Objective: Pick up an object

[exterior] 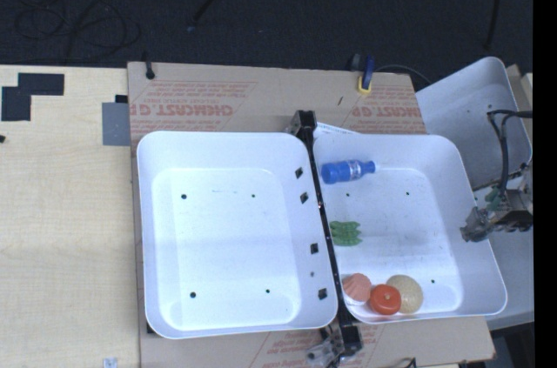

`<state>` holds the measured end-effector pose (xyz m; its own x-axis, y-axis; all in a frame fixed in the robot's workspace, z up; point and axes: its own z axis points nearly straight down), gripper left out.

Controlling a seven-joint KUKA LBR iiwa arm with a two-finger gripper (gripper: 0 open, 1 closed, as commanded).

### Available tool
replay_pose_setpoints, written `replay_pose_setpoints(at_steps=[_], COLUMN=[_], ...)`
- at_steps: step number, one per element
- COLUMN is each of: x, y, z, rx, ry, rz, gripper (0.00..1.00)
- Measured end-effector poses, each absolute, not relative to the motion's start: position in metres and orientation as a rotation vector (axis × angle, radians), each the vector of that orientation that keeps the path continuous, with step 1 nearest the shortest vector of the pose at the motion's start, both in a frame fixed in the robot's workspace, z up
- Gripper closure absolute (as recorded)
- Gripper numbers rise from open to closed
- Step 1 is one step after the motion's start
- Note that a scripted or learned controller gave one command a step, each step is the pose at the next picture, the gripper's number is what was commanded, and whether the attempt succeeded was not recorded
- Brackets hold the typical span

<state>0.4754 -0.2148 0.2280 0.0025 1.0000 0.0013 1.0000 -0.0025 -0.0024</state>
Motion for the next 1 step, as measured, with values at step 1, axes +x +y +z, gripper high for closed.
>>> replay_pose_setpoints(at_steps=[1], x=[0.4755], y=[-0.2154], z=[0.2374], rx=[-2.224], ry=[-2.213], rz=[0.001], gripper=[1.0])
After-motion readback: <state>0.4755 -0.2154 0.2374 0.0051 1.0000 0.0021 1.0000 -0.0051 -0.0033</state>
